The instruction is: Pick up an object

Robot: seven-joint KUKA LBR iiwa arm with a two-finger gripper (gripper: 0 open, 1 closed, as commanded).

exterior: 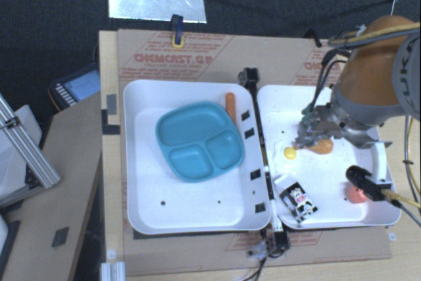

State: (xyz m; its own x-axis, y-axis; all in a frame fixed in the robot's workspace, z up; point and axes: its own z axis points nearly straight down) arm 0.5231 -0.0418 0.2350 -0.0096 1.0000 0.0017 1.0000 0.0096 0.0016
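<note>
My gripper (pixel 308 139) is down in the right bin (pixel 276 102), near its middle. An orange rounded object (pixel 323 147) lies right beside the gripper on its right, touching or nearly touching it; I cannot tell whether it sits between the jaws. A small yellow object (pixel 289 153) lies just left of and below the gripper on the bin floor. A black-and-white patterned block (pixel 299 200) rests at the bin's front left corner. A pink object (pixel 356 195) lies at the front right, partly hidden by the robot's own hardware.
The left bin (pixel 141 207) holds a blue divided plate (pixel 199 140) and a thin orange stick (pixel 230 106) against its right wall. A black divider (pixel 258 141) runs between the bins. The arm's large grey body (pixel 381 82) overhangs the right bin's far side.
</note>
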